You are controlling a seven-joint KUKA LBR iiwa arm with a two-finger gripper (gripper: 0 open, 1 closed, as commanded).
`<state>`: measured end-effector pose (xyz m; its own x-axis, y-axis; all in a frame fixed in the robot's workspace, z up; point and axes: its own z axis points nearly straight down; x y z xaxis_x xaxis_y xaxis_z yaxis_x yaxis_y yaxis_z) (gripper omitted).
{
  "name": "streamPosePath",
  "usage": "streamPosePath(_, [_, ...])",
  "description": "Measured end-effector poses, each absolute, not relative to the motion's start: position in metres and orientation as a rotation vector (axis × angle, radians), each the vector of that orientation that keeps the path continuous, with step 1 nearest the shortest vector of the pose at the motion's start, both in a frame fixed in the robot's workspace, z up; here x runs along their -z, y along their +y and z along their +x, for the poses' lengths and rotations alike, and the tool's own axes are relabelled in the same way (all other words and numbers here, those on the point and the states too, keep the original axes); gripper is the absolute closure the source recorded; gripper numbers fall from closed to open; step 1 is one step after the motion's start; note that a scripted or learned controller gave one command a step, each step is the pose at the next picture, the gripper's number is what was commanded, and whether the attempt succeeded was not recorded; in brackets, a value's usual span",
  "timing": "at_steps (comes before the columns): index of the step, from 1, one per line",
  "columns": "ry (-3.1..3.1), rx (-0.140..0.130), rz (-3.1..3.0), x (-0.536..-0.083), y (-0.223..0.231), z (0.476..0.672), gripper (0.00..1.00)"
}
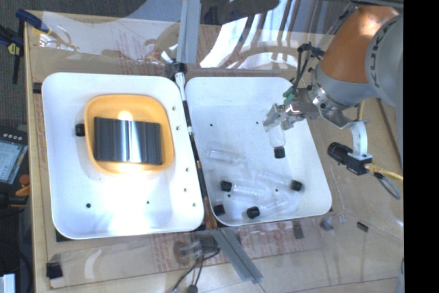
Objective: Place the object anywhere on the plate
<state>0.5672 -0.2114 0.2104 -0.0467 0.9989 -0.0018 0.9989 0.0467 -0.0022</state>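
Note:
A yellow plate [127,105] lies in the left bin [62,189], and a dark grey shiny block [130,141] rests on it. My gripper [281,119] hovers over the upper right part of the right bin [226,96]. A clear tube with a black cap [278,146] hangs from between its fingers, cap end down, just above the bin floor. The gripper is shut on this tube.
Several more clear tubes with black caps [264,192] lie scattered across the front of the right bin, and one [226,156] lies near its middle. A small black piece [80,129] sits beside the plate's left edge. A raised divider [186,127] separates the two bins.

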Motion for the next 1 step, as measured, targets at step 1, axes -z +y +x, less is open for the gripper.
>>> streamPosePath(1, [-2.3,-0.007,-2.134,-0.1948,-0.1666,0.5563,1.0])
